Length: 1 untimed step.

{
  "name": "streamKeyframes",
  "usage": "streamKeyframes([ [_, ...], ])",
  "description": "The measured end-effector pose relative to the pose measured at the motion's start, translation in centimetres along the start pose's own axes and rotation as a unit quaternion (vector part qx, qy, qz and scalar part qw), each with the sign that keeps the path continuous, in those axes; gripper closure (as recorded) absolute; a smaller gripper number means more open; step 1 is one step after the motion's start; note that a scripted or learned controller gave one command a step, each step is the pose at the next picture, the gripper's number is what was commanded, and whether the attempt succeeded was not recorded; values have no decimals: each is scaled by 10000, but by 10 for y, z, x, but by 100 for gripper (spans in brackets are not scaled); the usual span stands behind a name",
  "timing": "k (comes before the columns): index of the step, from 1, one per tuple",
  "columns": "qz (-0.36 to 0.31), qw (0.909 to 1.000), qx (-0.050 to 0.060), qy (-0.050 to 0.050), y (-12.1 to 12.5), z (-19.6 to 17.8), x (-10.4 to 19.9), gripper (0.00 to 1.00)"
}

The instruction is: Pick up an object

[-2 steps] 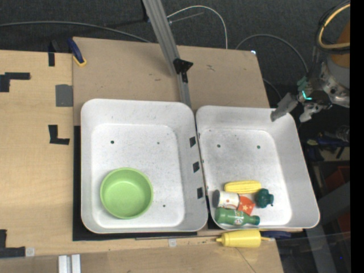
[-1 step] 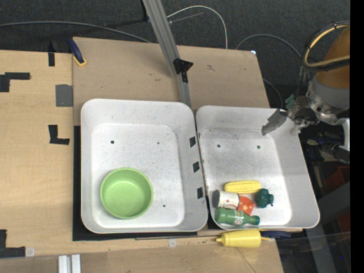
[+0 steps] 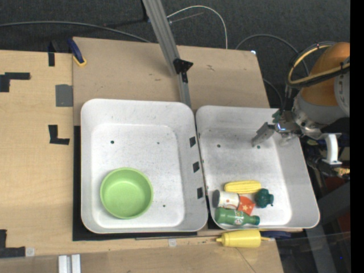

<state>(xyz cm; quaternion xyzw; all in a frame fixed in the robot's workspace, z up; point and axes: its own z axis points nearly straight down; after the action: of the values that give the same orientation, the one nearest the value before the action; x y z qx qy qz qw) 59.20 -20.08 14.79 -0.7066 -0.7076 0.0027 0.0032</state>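
Yellow corn (image 3: 243, 186) lies in the right bin's (image 3: 296, 169) near corner among small toys. The tool (image 3: 263, 135) hovers empty above the far end, its opening unclear. I judge this the approach step: next it must travel to the cluster and descend.

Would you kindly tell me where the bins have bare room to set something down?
Left bin: free everywhere but the green bowl. Right bin: free middle, between the claw and the crowded near-corner toy cluster.

No readable text, label or number on anything here
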Motion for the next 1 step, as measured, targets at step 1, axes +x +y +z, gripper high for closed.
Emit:
streamKeyframes([
  [1, -1, 10000, -5, -2, -1, 55, 1, 0],
])
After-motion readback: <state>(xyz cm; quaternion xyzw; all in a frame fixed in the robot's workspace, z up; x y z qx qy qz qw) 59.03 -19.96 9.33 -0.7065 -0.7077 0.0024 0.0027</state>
